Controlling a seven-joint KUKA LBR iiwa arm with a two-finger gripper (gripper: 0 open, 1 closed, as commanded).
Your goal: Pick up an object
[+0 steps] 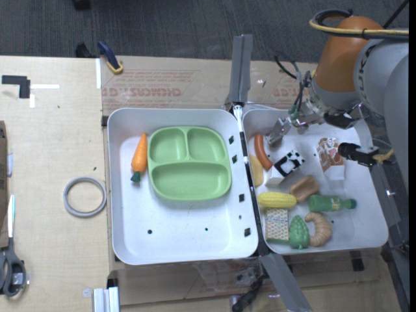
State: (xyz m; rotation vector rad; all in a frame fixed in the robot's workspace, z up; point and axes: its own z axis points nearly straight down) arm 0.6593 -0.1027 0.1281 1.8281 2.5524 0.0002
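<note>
The arm comes in from the right and its gripper (281, 132) hangs over the far left corner of the right bin (377, 236), above the white floor, with nothing between its fingers. Whether the claw is spread or pressed together I cannot tell from here; the metal end is small and seen at a slant.

The things to pick all lie in that right bin. Closest to the gripper is a sausage (261, 150), lying near-to-far along the left wall, with a pale yellow piece (256, 172) just nearer than it. A black and white block (288, 163) sits just to the right. Nearer again lie a corn cob (277, 199), a brown bun (303, 187), a green bottle (332, 204), a croissant (320, 228), a green leafy thing (298, 233) and a checked packet (277, 225). A carton (330, 153) stands by itself further right. The left bin (175, 249) holds a green tray (190, 162) and a carrot (139, 153).

To my eye this is the approach, nothing taken yet. The sausage looks the handiest target, but it hugs the wall, so the fingers should close across its narrow width and clear the rim. The block looks easier: it stands apart from its neighbours. Come down straight, centred, and low enough before closing, since round things may roll out
</note>
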